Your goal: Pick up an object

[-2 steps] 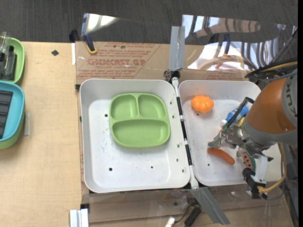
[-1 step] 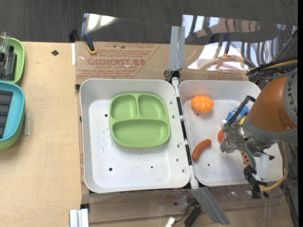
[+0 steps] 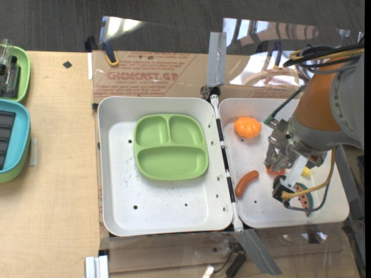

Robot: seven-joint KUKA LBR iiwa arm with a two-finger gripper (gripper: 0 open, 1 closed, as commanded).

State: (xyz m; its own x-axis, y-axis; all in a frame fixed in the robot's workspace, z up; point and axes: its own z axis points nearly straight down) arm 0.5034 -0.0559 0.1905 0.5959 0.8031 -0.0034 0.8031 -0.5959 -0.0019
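Note:
In the right bin point(image 3: 324, 213), my gripper point(image 3: 277, 162) is low over the floor near the middle. A small red-orange thing point(image 3: 275, 170) shows just under its tip; I cannot tell whether it is held. To the gripper's left, a red-orange sausage-shaped piece point(image 3: 246, 183) lies slantwise on the bin floor. An orange pumpkin-like toy point(image 3: 248, 127) sits further back, near the bin's far left corner. The grey arm with its orange band point(image 3: 324, 97) comes in from the right.
The left bin point(image 3: 116, 201) holds a green divided plate point(image 3: 171, 146) in its far half. Teal and green trays point(image 3: 13, 132) stand at the bench's left edge. Cardboard point(image 3: 151, 74) lies behind the bins.

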